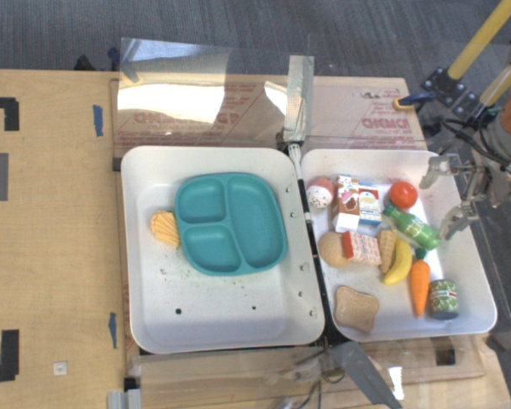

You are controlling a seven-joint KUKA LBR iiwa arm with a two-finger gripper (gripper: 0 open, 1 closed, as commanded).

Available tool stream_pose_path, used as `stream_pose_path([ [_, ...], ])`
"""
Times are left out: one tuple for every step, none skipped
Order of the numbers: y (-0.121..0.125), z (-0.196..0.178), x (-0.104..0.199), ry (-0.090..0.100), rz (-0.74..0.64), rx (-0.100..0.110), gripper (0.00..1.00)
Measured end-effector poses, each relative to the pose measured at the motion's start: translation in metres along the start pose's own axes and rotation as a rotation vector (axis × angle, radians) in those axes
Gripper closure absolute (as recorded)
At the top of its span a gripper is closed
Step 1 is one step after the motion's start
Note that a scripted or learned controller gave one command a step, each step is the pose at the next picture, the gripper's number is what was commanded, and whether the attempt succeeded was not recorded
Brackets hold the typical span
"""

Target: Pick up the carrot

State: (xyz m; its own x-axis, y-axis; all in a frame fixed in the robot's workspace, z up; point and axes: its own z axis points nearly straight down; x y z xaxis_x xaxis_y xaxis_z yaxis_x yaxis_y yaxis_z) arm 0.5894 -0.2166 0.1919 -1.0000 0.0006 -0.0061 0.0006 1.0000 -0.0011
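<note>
The carrot (419, 286) lies in the right bin (481, 318) near its front right corner, between the banana (399, 262) and a small green can (444, 297), untouched. The gripper (450, 196) hangs over the bin's right rim, well apart from it, fingers seemingly spread and holding nothing, though they are thin and hard to read. This looks like the approach step; next it must travel forward and descend, straddling the carrot without nudging the can.

Teal plate (231, 222), banana (399, 264), tomato (402, 195)

The orange carrot (419, 286) lies lengthwise, seemingly narrow end nearest, at the front of the right bin (477, 318).
</note>
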Motion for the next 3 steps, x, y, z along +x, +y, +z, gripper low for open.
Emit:
stream_pose_path([
  [0.032,0.102,0.074,-0.003,0.047,0.001,0.00],
  [0.070,0.103,0.092,-0.004,0.086,0.000,0.00],
  [0.070,0.091,0.091,-0.006,0.085,0.000,1.00],
])
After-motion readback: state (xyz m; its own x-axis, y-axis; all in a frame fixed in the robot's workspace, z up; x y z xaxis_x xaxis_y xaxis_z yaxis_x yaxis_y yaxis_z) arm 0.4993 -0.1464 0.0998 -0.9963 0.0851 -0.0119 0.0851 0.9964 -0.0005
